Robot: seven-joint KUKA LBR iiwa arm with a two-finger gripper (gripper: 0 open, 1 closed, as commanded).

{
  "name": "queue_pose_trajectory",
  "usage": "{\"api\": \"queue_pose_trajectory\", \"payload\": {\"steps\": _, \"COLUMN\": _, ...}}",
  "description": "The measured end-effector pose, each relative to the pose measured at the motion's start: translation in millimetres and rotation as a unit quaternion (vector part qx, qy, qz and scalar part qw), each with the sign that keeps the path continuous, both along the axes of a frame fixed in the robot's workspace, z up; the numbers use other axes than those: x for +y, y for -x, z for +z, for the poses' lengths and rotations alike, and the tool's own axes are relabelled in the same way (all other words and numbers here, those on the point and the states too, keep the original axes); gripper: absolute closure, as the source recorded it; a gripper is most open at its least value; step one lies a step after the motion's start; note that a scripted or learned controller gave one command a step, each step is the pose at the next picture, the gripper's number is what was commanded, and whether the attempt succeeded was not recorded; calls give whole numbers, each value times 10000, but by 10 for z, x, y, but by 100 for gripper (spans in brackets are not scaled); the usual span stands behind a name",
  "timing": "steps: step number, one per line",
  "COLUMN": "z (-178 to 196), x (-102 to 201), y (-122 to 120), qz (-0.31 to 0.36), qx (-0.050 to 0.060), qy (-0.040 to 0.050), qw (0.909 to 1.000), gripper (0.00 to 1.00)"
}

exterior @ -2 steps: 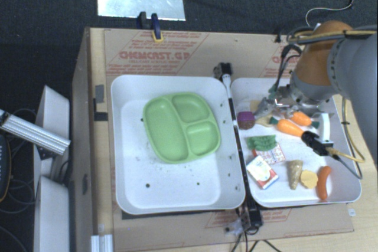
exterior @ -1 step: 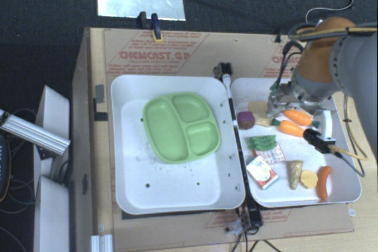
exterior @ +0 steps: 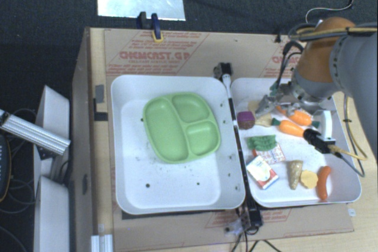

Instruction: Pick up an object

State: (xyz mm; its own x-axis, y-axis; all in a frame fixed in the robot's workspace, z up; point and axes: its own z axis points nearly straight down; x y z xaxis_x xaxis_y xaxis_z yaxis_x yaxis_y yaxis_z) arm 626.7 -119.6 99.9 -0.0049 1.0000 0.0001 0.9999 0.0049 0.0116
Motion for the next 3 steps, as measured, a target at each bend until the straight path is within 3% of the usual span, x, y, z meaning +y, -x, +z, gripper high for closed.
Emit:
{"api": "queue_pose_trajectory", "payload": {"steps": 1, "z": -119, "x": -30, "y": -444, "qz": 2, "qx": 14, "qy": 5, "qw": 10000, "gripper": 0}}
{"api": "queue_pose_trajectory", "payload": {"steps": 3, "z": -120, "x": 37, "y": -442, "qz": -2, "qx": 14, "qy": 14, "qw": 10000, "gripper": 0}}
